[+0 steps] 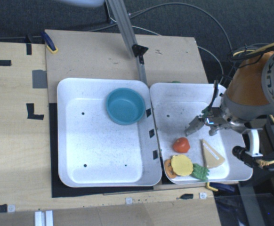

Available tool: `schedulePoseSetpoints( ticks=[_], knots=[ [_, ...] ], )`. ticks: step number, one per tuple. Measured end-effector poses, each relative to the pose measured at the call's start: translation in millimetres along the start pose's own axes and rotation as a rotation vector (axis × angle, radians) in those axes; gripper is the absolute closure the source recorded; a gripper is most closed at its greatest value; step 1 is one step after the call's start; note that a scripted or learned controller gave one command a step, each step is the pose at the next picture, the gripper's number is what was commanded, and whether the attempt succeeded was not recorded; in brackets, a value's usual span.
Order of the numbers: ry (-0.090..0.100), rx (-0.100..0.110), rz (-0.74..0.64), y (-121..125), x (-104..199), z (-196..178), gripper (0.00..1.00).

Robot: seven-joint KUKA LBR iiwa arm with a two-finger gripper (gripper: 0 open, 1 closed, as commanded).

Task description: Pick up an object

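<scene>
Here the open gripper [204, 128] hovers above a tomato [181, 145]

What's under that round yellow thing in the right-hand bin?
An orange-brown piece pokes out from beneath the yellow thing's left edge, and a green item sits against its right side. How far either reaches underneath is covered.

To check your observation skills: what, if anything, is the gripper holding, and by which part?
Nothing. The gripper hangs open above the right bin, apart from the red tomato.
</scene>
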State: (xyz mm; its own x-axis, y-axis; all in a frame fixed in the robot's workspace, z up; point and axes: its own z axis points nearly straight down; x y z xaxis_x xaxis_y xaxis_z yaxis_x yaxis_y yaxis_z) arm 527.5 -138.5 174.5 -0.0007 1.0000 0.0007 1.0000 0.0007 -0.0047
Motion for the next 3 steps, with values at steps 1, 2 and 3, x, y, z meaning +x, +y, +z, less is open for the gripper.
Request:
schedulePoseSetpoints(
  ticks=[1, 2, 3],
  knots=[
    [0.000, 0.000, 0.000, -1, 1, 63, 0.00],
    [0.000, -0.003, -0.001, -1, 1, 51, 1.00],
    [-0.001, -0.007, 0.000, 6, 2, 7, 1.00]
  ],
)
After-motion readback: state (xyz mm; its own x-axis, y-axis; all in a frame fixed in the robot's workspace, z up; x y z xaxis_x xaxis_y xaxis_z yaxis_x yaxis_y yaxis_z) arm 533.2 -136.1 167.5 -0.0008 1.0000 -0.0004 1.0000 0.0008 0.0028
